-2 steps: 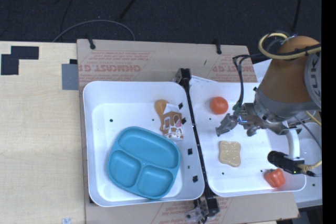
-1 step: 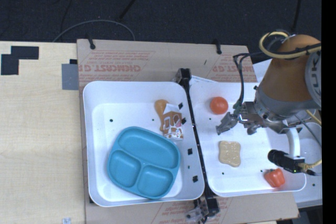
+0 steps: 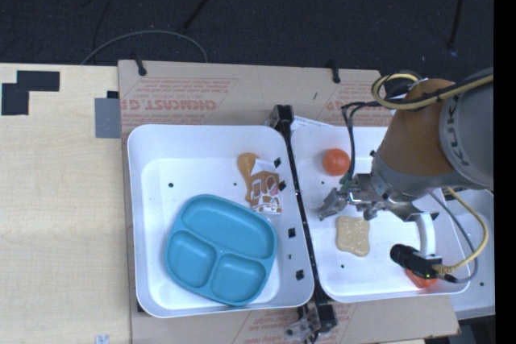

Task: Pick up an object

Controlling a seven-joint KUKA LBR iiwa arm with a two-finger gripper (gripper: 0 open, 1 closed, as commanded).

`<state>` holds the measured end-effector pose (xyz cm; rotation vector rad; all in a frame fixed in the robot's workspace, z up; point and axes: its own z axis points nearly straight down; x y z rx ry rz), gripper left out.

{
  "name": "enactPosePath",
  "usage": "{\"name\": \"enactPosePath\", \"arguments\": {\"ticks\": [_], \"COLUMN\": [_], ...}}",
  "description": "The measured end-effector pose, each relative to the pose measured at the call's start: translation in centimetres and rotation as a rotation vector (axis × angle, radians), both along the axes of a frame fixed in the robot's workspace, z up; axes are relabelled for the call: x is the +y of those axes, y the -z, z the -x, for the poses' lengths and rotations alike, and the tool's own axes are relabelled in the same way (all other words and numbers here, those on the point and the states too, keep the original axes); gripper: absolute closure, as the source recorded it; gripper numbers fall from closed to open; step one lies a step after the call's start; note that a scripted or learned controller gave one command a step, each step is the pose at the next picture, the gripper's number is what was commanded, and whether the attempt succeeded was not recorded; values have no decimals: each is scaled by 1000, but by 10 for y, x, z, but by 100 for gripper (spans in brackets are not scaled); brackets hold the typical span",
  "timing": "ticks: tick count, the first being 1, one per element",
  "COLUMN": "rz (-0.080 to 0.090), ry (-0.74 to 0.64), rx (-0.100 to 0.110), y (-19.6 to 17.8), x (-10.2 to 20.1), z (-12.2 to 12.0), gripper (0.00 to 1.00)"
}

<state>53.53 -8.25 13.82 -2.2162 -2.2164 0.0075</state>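
The hand hovers in the right bin, fingers apart and holding nothing, just above the beige cookie, near the divider.

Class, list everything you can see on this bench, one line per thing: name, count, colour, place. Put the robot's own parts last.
Bins: two, white, side by side; left bin, right bin.
Divided plate: one, blue, three compartments, lower part of the left bin.
Printed packet: one, white with brown marks, left bin, above the plate's upper right.
Brown piece: one, tan-orange, left bin, just above the packet.
Ball: one, orange-red, upper left of the right bin.
Flat piece: one, beige, middle of the right bin, below the claw.
Red object: one, lower right of the right bin, partly hidden.
Arm: one, grey with orange band, from the right.
Claw: one, dark, over the right bin.
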Motion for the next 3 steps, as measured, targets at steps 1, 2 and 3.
{"name": "enactPosePath", "arguments": {"ticks": [1,2,3], "rz": [4,6,1], "ry": [1,8,5], "rx": [-8,-13,-7], "y": [51,37,-11], "x": [0,-3,-9], "z": [0,-2,6], "gripper": [0,100,100]}}
